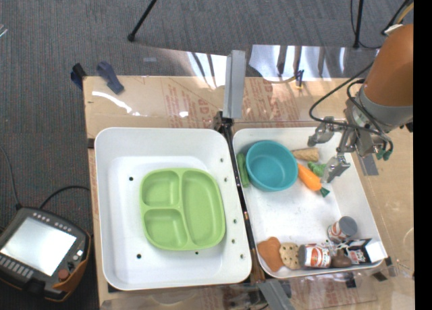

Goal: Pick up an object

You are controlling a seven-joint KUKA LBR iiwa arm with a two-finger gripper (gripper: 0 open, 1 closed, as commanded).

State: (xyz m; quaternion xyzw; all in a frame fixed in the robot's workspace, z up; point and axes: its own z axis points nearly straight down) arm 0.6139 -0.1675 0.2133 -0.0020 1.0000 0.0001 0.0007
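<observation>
**Operator:** Since the task lets me take any object, I'm choosing the toy carrot point(310, 177), which lies nearest the tool point(345, 155). It rests on the floor of the right bin point(307, 224), in the upper half, just right of the teal bowl point(271, 165) and touching or nearly touching its rim.

**Second:** Which way does it lie from the tool?

**Operator:** Just to the tool's left and a little toward the near edge. Its long axis runs slantwise, orange tip up-left toward the bowl, green leafy end point(325, 191) down-right, almost under the tool. I judge a short move left and down would do, with the fingers turned across that slant.

**Second:** Are the fingers apart?

**Operator:** I can't tell. The wrist and brackets crowd that spot, and I see nothing held there.

**Second:** What else is in that bin?

**Operator:** A pale yellowish piece point(305, 155) just above the carrot, and a green piece point(242, 169) between the bowl and the bin's left wall. Along the near edge sit a brown bread-shaped toy point(270, 253), a cracker point(289, 254), two small cans point(316, 256) and a dark carton point(358, 252), packed close together. The bowl looks empty.

**Second:** And the left bin point(121, 167)?

**Operator:** It holds a green divided plate point(182, 209), three compartments, nothing in them. Both bins sit side by side on the bench point(169, 102).
</observation>
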